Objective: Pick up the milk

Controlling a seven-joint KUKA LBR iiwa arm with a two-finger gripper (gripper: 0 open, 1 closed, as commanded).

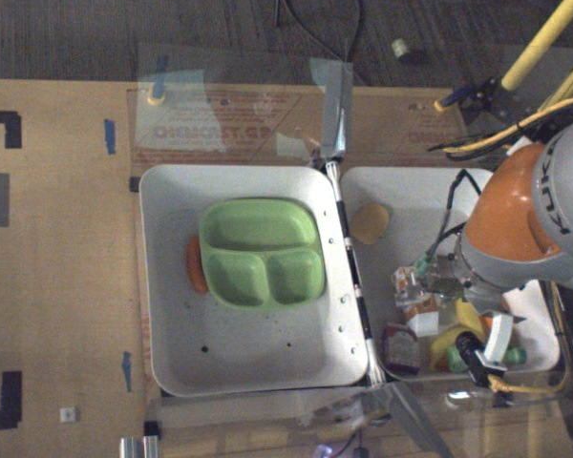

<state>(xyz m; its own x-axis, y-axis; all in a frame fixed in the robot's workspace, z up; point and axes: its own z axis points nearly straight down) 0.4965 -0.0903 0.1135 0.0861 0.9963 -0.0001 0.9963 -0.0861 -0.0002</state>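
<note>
The milk [419, 315], a small white carton with orange-red print, sits in the right bin [411, 198] near its front left. My gripper [430, 280] hangs directly over the carton's far end, reaching in from the right under the orange wrist band. The gripper body hides part of the carton, and I cannot tell whether it touches the carton.
Beside the milk lie a dark maroon packet [401, 347], a yellow item [451, 338] and a green piece [513, 356]. A tan round item [370, 222] rests at the back left of the right bin. The left bin [172, 284] holds a green divided tray [263, 252] and an orange item [196, 263].
</note>
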